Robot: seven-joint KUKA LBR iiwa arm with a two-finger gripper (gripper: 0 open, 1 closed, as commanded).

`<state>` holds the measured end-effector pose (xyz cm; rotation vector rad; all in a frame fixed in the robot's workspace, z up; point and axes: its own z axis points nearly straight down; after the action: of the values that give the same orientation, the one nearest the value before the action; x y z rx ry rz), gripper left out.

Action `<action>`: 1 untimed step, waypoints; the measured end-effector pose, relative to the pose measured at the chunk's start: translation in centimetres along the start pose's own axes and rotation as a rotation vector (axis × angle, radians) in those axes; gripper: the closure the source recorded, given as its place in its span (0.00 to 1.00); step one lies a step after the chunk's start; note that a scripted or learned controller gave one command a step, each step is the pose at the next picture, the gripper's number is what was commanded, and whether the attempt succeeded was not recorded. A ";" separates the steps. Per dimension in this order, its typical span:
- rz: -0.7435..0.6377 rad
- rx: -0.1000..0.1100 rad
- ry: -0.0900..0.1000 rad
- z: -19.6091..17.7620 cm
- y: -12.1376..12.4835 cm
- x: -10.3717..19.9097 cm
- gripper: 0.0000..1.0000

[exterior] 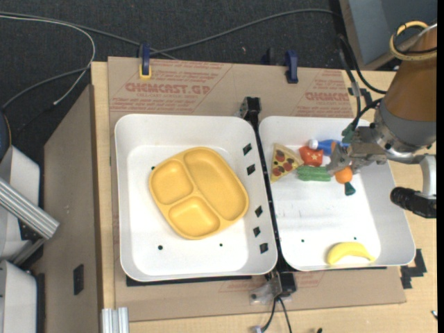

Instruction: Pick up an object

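In the right bin [361, 217] a cluster of toys lies near the far edge: a pizza slice [283, 162], a red piece [313, 156], a green piece [314, 175], a small blue piece [326, 146] and an orange piece [344, 176] with a teal tip. A yellow banana [350, 254] rests near the bin's front edge. My gripper [345, 159] hangs over the right end of the cluster, just above the orange piece and beside the blue one. Nothing is visibly held between its fingers.
The left bin [132, 186] holds a yellow divided plate [198, 191]. A black divider strip [262, 179] runs between the bins. The arm's grey body [409, 109] reaches in over the right bin's far right corner.
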<state>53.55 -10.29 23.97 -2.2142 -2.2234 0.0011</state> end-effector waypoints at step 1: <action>-0.001 0.000 0.000 1.1 -0.2 5.1 1.00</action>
<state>53.29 -5.17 22.87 -2.2126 -2.2245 0.0006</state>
